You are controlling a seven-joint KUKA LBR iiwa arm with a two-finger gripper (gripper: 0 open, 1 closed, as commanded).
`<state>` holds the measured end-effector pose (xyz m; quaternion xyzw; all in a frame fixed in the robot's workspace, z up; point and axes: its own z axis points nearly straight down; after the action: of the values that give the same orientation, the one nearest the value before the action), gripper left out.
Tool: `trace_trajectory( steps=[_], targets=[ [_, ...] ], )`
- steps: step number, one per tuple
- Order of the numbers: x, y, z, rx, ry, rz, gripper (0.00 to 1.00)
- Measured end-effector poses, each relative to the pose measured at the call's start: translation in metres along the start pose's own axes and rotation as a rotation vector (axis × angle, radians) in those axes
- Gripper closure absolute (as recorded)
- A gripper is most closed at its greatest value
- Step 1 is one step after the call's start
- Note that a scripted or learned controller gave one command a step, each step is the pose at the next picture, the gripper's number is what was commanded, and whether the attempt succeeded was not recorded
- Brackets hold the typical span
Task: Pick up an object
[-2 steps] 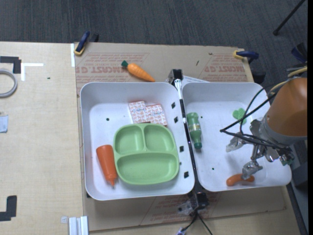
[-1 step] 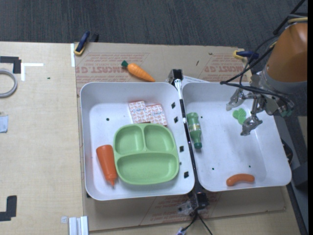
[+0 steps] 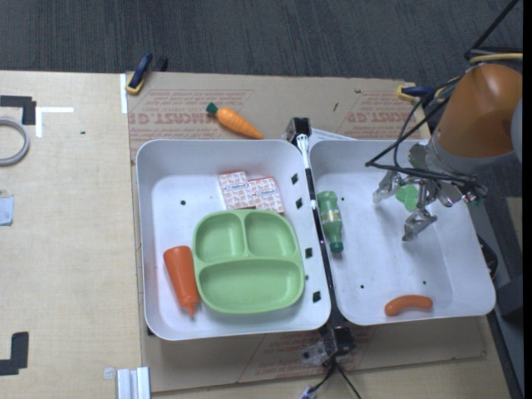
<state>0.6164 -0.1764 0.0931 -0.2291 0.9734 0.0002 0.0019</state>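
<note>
1. Camera view from above looks down on two shallow white plastic bins, the left bin (image 3: pixel 158 248) and the right bin (image 3: pixel 453 289), touching along a middle wall.
2. Reaching in from the right, the grey arm with its orange band (image 3: pixel 480 110) hangs over the right bin's upper part.
3. Its metal two-finger gripper (image 3: pixel 407 208) has its fingers spread apart, with a small bright green object (image 3: pixel 407 195) between them; whether they actually grip it I cannot tell.
4. A green plastic bottle (image 3: pixel 331 219) lies along the right bin's left wall, and an orange sausage-shaped toy (image 3: pixel 408 305) lies near its front edge.
5. In the left bin sit a green three-compartment plate (image 3: pixel 248 262), an orange toy carrot (image 3: pixel 181 279) just left of it, and a red-and-white printed packet (image 3: pixel 247 191) behind it.
6. Another orange carrot with a green top (image 3: pixel 234 121) lies on the cardboard behind the bins.
</note>
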Motion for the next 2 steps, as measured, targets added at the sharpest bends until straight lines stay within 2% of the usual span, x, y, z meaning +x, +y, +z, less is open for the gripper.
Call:
trace_trajectory(
  steps=[1, 2],
  targets=[
    [-0.001, 0.000, -0.011, 0.001, -0.006, 0.004, 1.00],
    [0.026, 0.043, -0.094, 0.001, -0.001, -0.233, 1.00]
  ],
)
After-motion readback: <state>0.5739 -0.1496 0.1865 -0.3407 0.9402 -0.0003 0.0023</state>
